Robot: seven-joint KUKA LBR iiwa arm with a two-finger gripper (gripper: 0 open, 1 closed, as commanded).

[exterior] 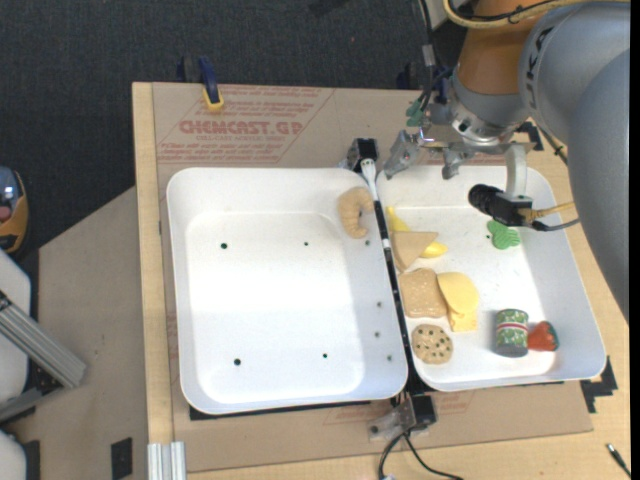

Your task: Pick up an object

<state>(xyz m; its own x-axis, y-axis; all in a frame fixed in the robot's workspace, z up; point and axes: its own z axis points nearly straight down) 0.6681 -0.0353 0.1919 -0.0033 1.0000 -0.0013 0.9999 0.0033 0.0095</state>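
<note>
My gripper [421, 163] hangs over the far rim of the right bin [575, 298], open, with nothing between its two grey fingers. A tan doughnut [353, 211] lies in the left bin [200, 268], against its right wall, to the left of and below the gripper. In the right bin lie a small yellow piece [397, 218], a tan wedge [410, 246], a bread slice [422, 293], a yellow cheese block [458, 298], a cookie [432, 344], a green can [511, 332], a red fruit [541, 337] and a small green item [504, 235].
The two bins sit on a brown cardboard sheet [250, 118]. A blue and yellow clamp [210, 83] grips the sheet's far edge. The grey arm with its orange band [500, 28] fills the upper right above the right bin.
</note>
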